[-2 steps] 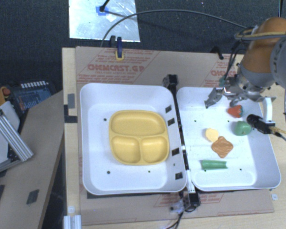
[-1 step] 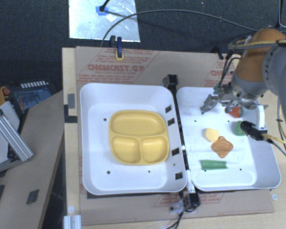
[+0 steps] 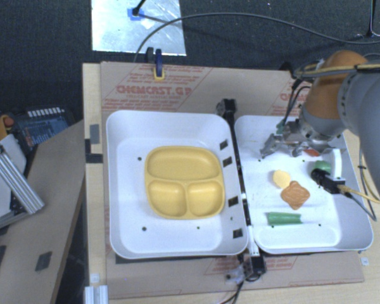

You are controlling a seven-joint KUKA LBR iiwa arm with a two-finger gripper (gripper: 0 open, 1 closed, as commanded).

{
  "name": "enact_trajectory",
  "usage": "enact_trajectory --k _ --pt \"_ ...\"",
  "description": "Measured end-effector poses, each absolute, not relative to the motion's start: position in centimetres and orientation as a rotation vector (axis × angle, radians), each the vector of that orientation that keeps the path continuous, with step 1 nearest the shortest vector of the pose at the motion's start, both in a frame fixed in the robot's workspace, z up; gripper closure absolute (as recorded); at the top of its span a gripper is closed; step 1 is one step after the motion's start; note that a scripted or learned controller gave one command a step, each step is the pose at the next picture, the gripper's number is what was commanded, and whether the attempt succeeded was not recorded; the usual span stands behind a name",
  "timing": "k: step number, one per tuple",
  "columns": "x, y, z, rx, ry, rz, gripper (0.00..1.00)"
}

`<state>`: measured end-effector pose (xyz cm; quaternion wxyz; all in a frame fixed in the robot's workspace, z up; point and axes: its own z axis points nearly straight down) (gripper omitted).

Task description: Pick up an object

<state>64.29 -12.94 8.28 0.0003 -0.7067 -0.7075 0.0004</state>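
**Reaching into the right bin with jaws spread**

Entering from the view's right: grey arm [image 3: 367,106] with an orange band [image 3: 326,90] above the wrist, bent down over the far half of the right bin [image 3: 348,236]. Ending in jaws set low near that bin's far left corner, spread apart, with nothing between them.

Lying in the right bin, nearer the camera than the jaws: a pale yellow piece [image 3: 280,178], touching an orange-brown scalloped piece [image 3: 296,196] at its near right. Also a long green piece [image 3: 284,218], flat, close to the front wall and apart from both.

Showing just beside the jaws, on their right: a small red piece [image 3: 311,151], partly hidden under the wrist. Slightly nearer and further right: a small green piece [image 3: 322,167], shape too unclear to tell.

Resting roughly in the middle of the left bin [image 3: 123,128]: a yellow divided plate [image 3: 183,182], with one wide compartment on the far side and two side by side on the near side, well apart from the arm.

Standing side by side, walls nearly touching: both bins, on a printed cardboard sheet [image 3: 177,88] over the worktop [image 3: 92,220].
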Motion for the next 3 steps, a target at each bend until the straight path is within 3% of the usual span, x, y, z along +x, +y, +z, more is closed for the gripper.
enact_trajectory --k 1,3 --pt "64.5 -13.0 9.6 -2.224 -2.225 -0.004 1.00" --pt "63.9 -12.3 21.1 -2.222 -2.231 -0.008 1.00"
